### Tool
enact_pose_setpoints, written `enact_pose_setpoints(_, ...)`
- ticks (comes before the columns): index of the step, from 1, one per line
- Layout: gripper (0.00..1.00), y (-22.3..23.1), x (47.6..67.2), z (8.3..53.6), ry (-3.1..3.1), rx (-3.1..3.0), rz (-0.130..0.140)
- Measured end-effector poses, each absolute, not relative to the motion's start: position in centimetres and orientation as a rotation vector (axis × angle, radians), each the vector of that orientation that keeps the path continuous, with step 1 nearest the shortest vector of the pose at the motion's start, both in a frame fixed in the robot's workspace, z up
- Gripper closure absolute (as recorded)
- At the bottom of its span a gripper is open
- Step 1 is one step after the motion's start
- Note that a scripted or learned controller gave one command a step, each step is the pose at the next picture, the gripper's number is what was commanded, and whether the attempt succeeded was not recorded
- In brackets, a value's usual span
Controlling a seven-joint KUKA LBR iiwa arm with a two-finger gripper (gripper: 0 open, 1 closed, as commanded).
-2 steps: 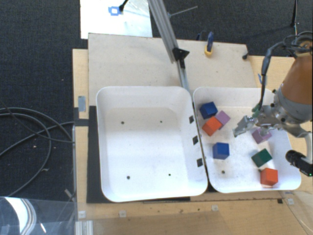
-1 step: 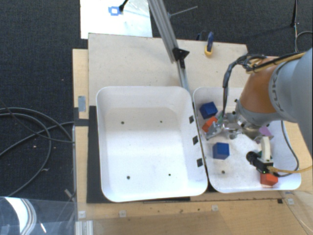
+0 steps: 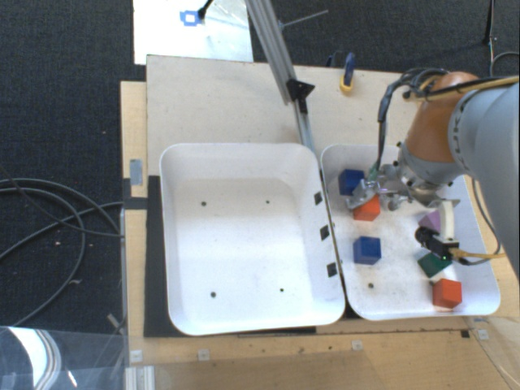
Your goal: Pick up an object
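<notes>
Camera view looks down on a desk (image 3: 244,96) carrying 2 shallow white bins side by side. The left bin (image 3: 175,242) is broad, with only small dark dots on its floor, so its whole floor is free room. The right bin (image 3: 390,303) holds all the blocks. A blue cube (image 3: 350,180) sits near the bin's upper left corner, close to the shared rim between the bins. Just below it lies an orange block (image 3: 367,210), and the tool (image 3: 375,192) hangs right above that block's top edge; whether it is open or closed on anything cannot be told from this angle. A second blue cube (image 3: 367,250) sits alone mid-bin, with bare floor around it on every side. On the right side, a purple block (image 3: 431,219), a dark green block (image 3: 433,263) and a red-orange block (image 3: 447,293) crowd toward the bin's right rim, the last one near the lower right corner. The grey arm (image 3: 487,136) covers the bin's upper right part.
</notes>
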State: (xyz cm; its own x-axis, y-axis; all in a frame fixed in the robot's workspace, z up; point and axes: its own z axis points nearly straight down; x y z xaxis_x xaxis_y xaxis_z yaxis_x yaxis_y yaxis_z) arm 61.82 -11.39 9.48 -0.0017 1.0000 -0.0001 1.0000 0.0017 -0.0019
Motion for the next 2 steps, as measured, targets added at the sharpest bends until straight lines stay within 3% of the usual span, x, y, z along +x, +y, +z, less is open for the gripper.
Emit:
enact_pose_setpoints(1, 1.00, -11.4, 62.1, 10.6, -2.232, -2.216, -0.001)
enact_pose_setpoints(2, 1.00, -4.2, 65.8, 19.6, -2.241, -2.212, -0.014)
